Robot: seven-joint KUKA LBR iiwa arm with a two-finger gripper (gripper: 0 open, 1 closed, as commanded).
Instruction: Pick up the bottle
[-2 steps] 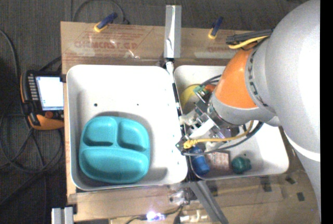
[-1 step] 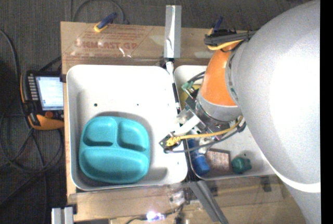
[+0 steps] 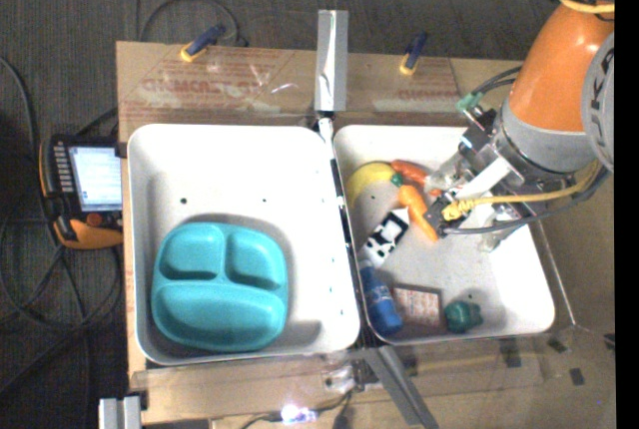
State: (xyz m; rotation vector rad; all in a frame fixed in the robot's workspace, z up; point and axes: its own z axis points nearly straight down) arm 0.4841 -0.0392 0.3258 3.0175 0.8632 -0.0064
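- Dark grey carpet crossed by cables surrounds the bench, where we see a brown board (image 3: 250, 83) with two clamps lying behind the bins.
- At far left, beside the bench, we note an orange-edged handheld pendant (image 3: 85, 188) with a lit screen.
- We find the left bin (image 3: 230, 143) holding a turquoise divided tray (image 3: 222, 285) in its near half.
- Between the bins, a grey upright post (image 3: 331, 58) stands at the far edge.
- In the right bin (image 3: 519, 302) we label, from its left wall onward: a blue bottle (image 3: 379, 302) lying at the near-left corner against the divider; a black-and-white patterned block (image 3: 385, 235) just beyond it; a yellow rounded object (image 3: 367, 183); orange carrot-like pieces (image 3: 414, 198); a brown flat card (image 3: 417, 303); a dark green small object (image 3: 462, 315).
- At right, the gripper (image 3: 451, 203) hovers over the carrot-like pieces, well apart from the bottle; whether it is closed or released we cannot tell.
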